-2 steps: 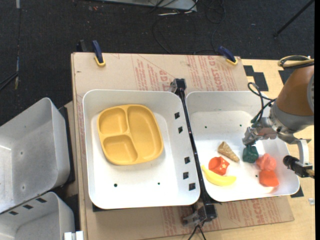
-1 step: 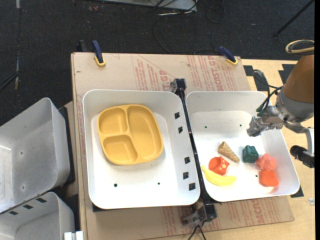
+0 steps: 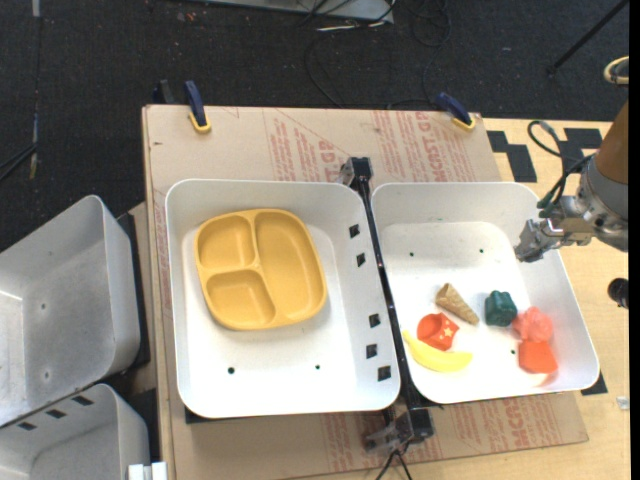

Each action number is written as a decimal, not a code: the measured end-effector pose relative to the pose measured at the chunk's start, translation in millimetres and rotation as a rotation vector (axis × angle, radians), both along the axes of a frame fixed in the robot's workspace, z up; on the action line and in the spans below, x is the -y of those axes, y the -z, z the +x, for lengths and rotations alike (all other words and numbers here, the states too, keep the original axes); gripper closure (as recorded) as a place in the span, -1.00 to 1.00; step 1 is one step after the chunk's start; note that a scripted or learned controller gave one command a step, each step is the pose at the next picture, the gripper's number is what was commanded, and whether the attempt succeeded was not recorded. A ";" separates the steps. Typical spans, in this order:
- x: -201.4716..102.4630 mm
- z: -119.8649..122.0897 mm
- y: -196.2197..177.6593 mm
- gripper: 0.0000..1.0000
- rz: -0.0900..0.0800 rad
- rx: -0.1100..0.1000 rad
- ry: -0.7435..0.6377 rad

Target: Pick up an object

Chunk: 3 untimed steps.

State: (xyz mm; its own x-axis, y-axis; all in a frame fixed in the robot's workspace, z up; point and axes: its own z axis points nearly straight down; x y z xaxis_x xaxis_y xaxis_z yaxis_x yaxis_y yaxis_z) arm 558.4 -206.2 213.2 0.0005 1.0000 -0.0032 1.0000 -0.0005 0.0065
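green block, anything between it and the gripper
Nothing visible. The gripper sits over the right bin's upper right edge, and bare white floor lies between it and the green block. The pink piece touches the block's far side, and the cone lies to its left.

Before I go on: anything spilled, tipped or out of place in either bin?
Nothing stands out. The yellow divided plate lies flat in the left bin. The small toys sit loosely clustered in the right bin, the red piece resting against the yellow banana.

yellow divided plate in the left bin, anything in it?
Empty. All three compartments of the yellow plate show bare yellow; the toys lie in the right bin.
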 end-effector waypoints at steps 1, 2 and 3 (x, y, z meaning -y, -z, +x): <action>0.2 0.9 -14.9 1.00 0.001 -0.003 -0.003; -60.1 -3.5 -7.1 1.00 0.006 -0.008 -0.008; -122.6 -9.3 -12.7 1.00 0.006 -0.008 -0.009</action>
State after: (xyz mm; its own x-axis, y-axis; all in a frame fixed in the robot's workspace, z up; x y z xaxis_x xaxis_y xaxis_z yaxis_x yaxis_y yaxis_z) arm 549.0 -83.6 225.9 -0.0083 1.0000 0.0029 1.0000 0.0083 -0.0014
